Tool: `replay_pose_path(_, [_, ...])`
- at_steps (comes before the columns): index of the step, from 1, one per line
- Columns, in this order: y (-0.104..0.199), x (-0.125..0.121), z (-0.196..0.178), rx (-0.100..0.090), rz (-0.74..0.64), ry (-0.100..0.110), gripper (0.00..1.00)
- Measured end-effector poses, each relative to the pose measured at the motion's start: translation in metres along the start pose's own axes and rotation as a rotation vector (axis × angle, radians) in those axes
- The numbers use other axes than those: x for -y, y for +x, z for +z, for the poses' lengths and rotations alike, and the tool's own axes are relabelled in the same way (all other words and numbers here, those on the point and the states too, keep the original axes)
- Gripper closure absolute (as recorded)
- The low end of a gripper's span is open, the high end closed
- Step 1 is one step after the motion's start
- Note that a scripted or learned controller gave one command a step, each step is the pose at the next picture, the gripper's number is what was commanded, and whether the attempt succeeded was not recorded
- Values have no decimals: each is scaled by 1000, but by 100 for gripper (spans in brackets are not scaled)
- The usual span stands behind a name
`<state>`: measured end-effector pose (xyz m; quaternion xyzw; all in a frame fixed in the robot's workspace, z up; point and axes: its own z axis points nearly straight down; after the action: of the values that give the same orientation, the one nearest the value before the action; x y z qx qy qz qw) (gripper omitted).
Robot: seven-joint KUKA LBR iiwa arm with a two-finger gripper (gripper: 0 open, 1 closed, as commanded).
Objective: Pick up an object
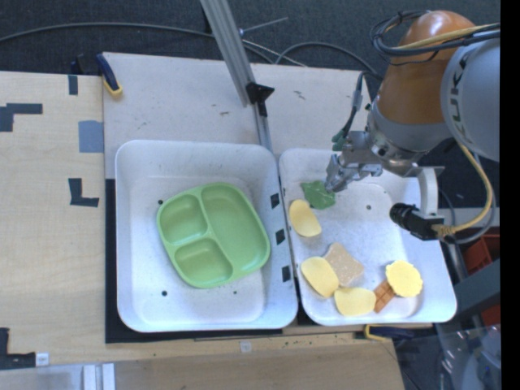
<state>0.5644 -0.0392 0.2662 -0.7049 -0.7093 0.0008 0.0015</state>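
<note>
My gripper hangs low over the upper left part of the right bin. Its tip meets the upper right edge of a small dark green piece lying on the bin floor. Just below that lies a yellow oval piece. Further toward the front are a tan bread-like square, a yellow piece beside it, another yellow piece, a small orange-brown stick and a yellow round piece.
The left bin holds a light green divided plate. A metal pole slants down to the divider between the bins. A black cable part hangs over the right bin's right side.
</note>
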Motion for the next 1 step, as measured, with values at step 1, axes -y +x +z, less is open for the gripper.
replay_pose_path(1, [53,5,2,0,-1,-1,100])
